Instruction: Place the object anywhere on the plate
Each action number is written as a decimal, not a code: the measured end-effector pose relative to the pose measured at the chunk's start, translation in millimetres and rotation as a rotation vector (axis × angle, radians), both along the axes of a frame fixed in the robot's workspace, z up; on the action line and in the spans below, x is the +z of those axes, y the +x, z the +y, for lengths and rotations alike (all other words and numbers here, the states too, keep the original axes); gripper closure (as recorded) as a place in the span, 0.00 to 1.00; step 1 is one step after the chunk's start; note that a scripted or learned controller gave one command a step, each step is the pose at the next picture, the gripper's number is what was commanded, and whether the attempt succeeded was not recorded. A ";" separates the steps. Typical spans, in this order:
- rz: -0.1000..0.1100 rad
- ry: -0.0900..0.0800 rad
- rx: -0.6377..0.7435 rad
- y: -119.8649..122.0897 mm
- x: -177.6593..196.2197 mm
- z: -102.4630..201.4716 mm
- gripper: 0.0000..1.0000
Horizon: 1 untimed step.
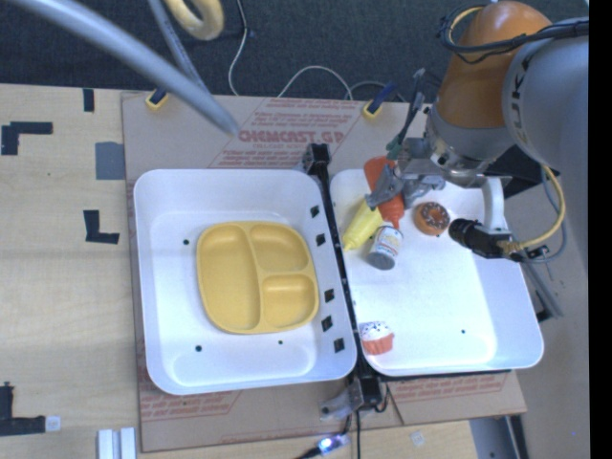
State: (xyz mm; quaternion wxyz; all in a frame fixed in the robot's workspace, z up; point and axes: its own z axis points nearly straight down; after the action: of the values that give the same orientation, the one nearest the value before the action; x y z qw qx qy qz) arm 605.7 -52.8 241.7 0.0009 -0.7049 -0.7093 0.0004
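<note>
Camera view from above shows two shallow white plastic bins side by side on a cardboard-covered bench, the left bin holding a yellow compartmented plastic plate with three sections, lying flat near the bin's middle. Nothing rests on the plate. The right bin carries the loose objects, bunched at its upper left: a yellow banana-shaped toy lying at a slant just beside the divider, an orange-red carrot-like piece above it, a small grey-and-white can tipped on its side touching the banana's lower end, and a round brown doughnut-like toy with a dark rim a little to the right. A small cupcake toy with an orange base and white top sits apart at the bin's lower left edge. The grey arm with its orange band reaches in from the right, and the gripper is down among the cluster, over the carrot piece and the banana's upper end. Whether the claw is spread or clenched cannot be told from this angle, nor whether anything lies between its fingers.
</note>
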 end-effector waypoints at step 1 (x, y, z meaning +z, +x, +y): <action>0.001 0.000 0.000 -3.1 -7.9 57.0 1.00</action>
State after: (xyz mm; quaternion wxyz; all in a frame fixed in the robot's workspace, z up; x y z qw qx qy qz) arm 602.6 4.1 233.8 0.0012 -0.7049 -0.7093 0.0006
